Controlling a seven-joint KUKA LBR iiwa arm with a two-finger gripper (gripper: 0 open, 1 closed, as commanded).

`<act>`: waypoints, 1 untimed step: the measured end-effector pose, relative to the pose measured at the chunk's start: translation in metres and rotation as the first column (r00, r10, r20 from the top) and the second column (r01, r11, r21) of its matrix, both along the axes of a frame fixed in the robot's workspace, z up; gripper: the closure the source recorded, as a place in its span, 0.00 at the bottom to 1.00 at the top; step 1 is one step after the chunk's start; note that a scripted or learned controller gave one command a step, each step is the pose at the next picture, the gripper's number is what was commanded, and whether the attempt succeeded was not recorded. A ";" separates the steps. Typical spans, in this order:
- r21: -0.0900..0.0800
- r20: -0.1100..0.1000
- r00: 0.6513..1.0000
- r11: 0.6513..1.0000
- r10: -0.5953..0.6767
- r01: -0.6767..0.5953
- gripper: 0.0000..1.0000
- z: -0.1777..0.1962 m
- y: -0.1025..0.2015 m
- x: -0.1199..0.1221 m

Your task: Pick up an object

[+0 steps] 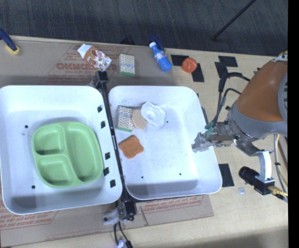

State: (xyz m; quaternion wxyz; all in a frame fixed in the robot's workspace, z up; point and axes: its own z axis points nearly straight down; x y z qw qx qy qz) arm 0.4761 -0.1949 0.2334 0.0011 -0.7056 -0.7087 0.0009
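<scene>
The right bin [162, 182] holds an orange sponge-like piece [131, 146], a round tan disc [139, 119], a crumpled white object [153, 114] and a green-and-white packet [124, 118], all near its left wall. My gripper [205, 140] sits at the right rim of that bin, well away from these objects. Nothing is seen between its fingers.
The left bin [7, 138] bears a green divided tray [66, 153]. Behind the bins on the bench lie a snack packet [94, 58], a small green box [127, 64], a blue bottle [160, 56], an orange cap [189, 64] and a blue-yellow clamp [8, 41].
</scene>
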 end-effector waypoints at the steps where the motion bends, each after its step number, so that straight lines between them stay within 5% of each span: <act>1: 0.000 0.000 1.000 1.000 0.000 0.000 0.00 0.000 0.000 0.000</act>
